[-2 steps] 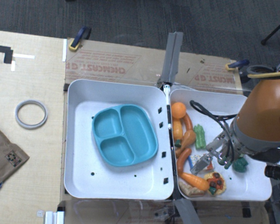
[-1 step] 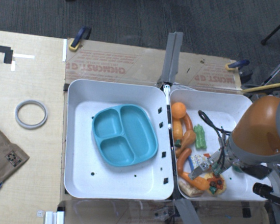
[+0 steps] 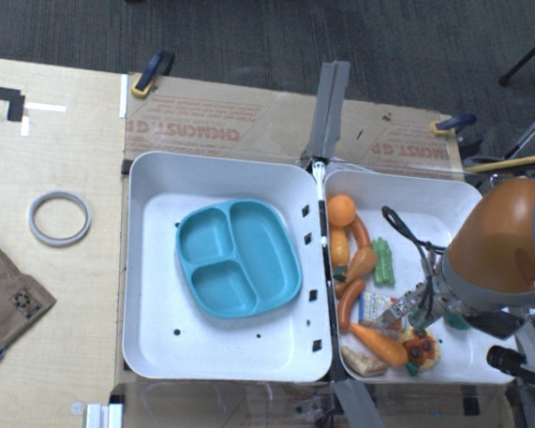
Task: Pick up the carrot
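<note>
Right bin (image 3: 457, 203): carrot (image 3: 379, 342) near jaws (image 3: 416, 305)

- The carrot (image 3: 379, 343) is lying in the right-hand bin (image 3: 479, 368), near that bin's front edge and toward its left side.
- It is showing as a long orange root, tapering from one end to the other, with a smooth, slightly glossy skin.
- It is resting on its side at a slant, one end pointing up-left and the other down-right.
- Its lower-right end is sitting just beside a small red and green cluster, and whether they are touching is not clear.
- It is lying partly over a pale, flat piece beneath it.
</note>
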You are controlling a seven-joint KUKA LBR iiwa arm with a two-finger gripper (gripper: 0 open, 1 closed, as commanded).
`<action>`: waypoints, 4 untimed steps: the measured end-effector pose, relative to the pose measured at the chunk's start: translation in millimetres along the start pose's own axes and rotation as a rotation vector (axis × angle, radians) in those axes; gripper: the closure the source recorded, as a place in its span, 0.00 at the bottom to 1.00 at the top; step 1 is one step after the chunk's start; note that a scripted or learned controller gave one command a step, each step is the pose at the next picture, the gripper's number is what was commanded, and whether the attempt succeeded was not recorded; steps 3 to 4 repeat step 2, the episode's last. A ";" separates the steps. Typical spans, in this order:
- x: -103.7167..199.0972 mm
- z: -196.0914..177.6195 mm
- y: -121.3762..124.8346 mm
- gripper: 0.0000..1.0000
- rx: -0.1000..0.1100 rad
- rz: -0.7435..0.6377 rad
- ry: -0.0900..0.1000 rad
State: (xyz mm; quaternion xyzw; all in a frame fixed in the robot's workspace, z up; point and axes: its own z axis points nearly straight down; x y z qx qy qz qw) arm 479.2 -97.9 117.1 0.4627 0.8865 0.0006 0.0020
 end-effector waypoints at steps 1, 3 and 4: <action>0.1 0.1 0.0 0.00 0.000 0.000 0.000; -7.1 17.7 -3.0 0.00 -0.004 -0.183 -0.007; -7.1 17.7 -3.0 0.00 -0.004 -0.183 -0.007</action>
